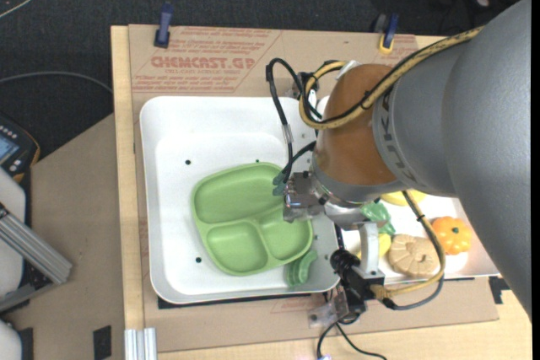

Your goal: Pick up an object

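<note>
A light green divided plate (245, 219) lies in the left white bin (169, 181), towards its right side. My gripper (292, 196) hangs over the plate's right rim, under the orange wrist band (354, 131). A small green piece (300, 270) sits at the plate's lower right corner. In the right bin, partly hidden by the arm, lie a tan ridged biscuit-like object (412, 255), an orange pumpkin-like object (451, 236), a yellow item (393, 199) and a green item (377, 215).
The grey arm (472, 122) covers most of the right bin. Black cables (283, 97) loop above the wrist. The bins rest on a brown board (202, 59) held by blue clamps (163, 24). The left part of the left bin shows bare floor.
</note>
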Controlling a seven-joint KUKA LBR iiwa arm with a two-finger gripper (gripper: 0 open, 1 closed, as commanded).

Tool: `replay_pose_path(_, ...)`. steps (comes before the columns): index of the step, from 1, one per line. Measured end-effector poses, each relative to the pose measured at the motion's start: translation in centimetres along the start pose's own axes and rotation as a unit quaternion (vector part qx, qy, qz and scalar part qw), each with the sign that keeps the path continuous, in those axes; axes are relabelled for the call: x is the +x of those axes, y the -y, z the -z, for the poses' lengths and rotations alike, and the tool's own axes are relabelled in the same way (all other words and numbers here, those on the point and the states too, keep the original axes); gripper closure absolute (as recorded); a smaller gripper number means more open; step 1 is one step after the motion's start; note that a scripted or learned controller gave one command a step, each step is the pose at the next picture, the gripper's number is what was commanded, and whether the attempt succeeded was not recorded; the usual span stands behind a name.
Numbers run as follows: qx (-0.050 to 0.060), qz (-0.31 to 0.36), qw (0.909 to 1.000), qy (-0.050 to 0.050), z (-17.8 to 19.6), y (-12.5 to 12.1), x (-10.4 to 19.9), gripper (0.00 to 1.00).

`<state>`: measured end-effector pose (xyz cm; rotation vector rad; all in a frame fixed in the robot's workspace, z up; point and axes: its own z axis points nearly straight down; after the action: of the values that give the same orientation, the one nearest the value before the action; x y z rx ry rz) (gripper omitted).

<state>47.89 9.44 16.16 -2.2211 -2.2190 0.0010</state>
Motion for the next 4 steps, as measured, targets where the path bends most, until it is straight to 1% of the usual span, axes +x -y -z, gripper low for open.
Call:
replay_pose_path(1,-0.004,-0.002,1.0000,0.002,2.5,-5.7,-7.9,1.00)
replay_pose_path(2,-0.003,-0.002,1.0000,0.002,2.3,-7.7,-12.3,1.00)
replay_pose_path(3,0.002,0.003,1.0000,-0.001,3.7,-2.0,-6.0,1.00)
replay_pose_path(4,-0.006,0.003,1.0000,-0.001,13.3,-0.1,-3.7,1.00)
